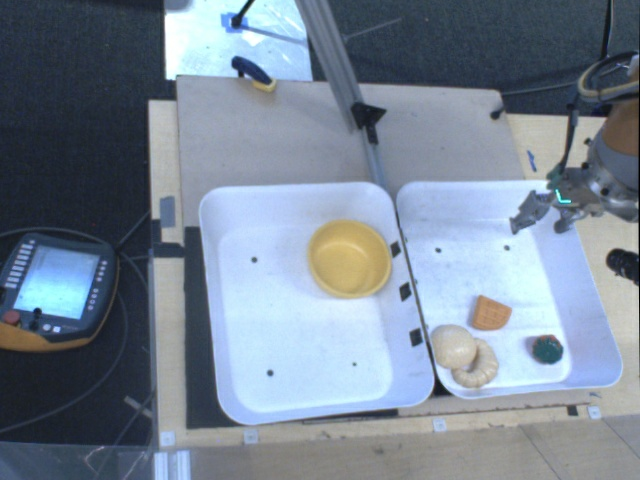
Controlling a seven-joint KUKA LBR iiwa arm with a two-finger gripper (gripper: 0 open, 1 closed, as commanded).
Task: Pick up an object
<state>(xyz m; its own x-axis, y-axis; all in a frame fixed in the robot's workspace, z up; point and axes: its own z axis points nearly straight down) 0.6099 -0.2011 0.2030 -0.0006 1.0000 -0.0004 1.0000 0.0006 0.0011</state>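
Note:
My gripper [545, 218] hangs over the far right part of the right bin [470, 218], its two fingers spread open with nothing between them. Well in front of it, near the bin's front edge, lie an orange cracker-like piece [490, 313], a small dark green ball [547, 349], a cream round bun [453, 346] and a curved tan pastry [480, 366] touching the bun. A yellow bowl [349, 257] stands upright in the left bin [260, 298], near its far right corner.
A slanted metal pole [335, 53] with a black clamp crosses the board behind the bins. A control pendant [52, 290] lies on the floor at left. The arm's wrist [615, 158] enters at the right edge.

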